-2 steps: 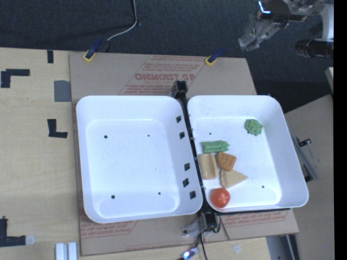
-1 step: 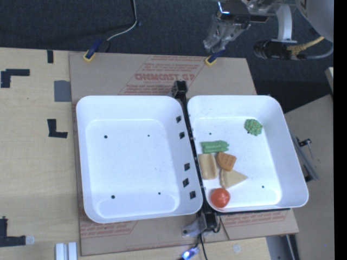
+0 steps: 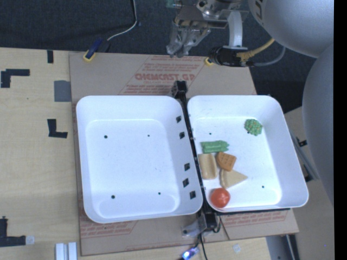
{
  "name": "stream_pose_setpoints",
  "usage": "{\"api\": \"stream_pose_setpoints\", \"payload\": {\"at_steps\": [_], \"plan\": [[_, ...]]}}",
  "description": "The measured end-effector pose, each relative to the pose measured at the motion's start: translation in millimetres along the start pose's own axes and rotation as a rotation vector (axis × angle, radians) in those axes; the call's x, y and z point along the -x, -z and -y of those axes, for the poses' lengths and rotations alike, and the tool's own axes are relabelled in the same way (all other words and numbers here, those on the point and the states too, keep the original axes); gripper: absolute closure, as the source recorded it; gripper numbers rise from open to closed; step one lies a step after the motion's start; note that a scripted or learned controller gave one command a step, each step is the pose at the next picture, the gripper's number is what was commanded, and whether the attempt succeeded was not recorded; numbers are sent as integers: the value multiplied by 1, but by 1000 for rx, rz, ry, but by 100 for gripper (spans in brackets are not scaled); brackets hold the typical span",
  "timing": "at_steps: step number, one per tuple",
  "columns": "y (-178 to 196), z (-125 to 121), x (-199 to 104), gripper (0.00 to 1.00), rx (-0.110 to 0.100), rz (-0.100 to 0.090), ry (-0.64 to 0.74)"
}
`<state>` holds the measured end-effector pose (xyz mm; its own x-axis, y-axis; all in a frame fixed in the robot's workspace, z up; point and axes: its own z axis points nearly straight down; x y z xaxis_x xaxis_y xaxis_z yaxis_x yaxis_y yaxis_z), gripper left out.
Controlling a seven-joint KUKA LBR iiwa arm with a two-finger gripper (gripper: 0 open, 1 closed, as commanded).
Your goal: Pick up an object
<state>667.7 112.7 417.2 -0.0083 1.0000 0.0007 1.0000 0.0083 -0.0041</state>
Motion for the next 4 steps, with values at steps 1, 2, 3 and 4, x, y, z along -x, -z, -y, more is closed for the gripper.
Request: {"api": "stream_pose_setpoints", "payload": {"at_steps": [1,2,3,4], "plan": [[3,0,-113,100,2,-3,4],[-28,-2,-121,100,0,3,-6],[65,-1,-53,100,12,0,-12],[17,-1,-124,100,-1,2,-3]]}}
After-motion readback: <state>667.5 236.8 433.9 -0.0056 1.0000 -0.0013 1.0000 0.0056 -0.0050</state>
